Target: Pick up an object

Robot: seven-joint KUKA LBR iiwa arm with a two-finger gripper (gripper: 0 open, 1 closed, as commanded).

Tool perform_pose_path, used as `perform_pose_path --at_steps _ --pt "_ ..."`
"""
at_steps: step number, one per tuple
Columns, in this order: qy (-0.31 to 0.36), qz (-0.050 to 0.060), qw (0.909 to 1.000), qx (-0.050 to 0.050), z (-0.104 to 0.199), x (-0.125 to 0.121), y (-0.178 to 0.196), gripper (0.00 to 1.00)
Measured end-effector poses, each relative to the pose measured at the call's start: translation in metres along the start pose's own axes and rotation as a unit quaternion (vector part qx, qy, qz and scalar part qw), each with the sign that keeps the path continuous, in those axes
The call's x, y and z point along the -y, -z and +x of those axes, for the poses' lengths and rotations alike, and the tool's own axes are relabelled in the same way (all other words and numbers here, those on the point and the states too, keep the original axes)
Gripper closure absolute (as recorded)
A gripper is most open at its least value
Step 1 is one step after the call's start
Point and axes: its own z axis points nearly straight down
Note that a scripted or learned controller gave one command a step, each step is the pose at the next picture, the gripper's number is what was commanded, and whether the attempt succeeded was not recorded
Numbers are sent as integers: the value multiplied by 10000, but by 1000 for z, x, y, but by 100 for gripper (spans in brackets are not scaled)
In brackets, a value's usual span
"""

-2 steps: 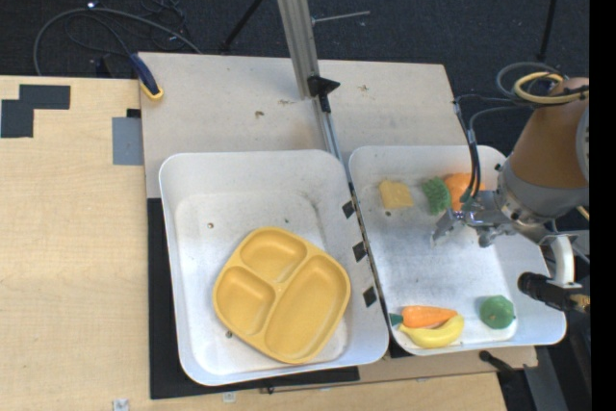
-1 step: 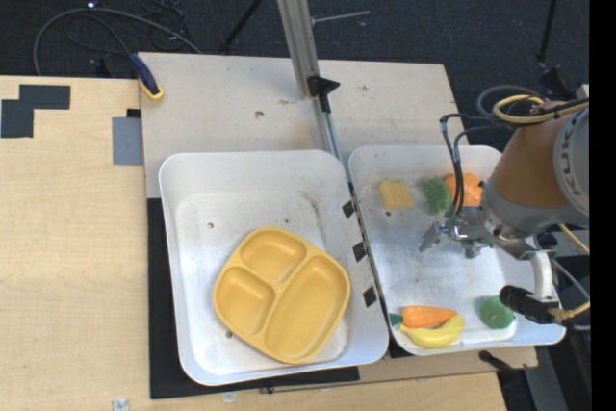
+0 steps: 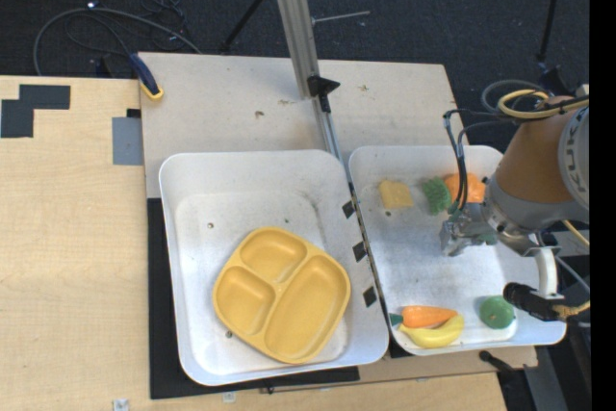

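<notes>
— Hovering low in the right-hand white bin, the grey two-finger pincer: jaw state cannot be told.

— Nearest target? The green leafy toy, just up-left; beyond it, a pale yellow block.

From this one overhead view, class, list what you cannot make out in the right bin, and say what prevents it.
- Gripper: too small and dark in the camera view to read the state of its tip.
- Orange object: partly covered by the arm and a black cable.
- Green leafy piece: too blurred to identify.
- Carrot and banana: overlap at the bin wall; contact unclear.
</notes>
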Motion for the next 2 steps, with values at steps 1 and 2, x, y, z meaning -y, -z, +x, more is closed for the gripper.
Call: perform_pose_path --at_steps 1,2 --pt "12 -4 10000 14 2 5 43 100" --pt "29 -21 10000 17 5 8 105 100"
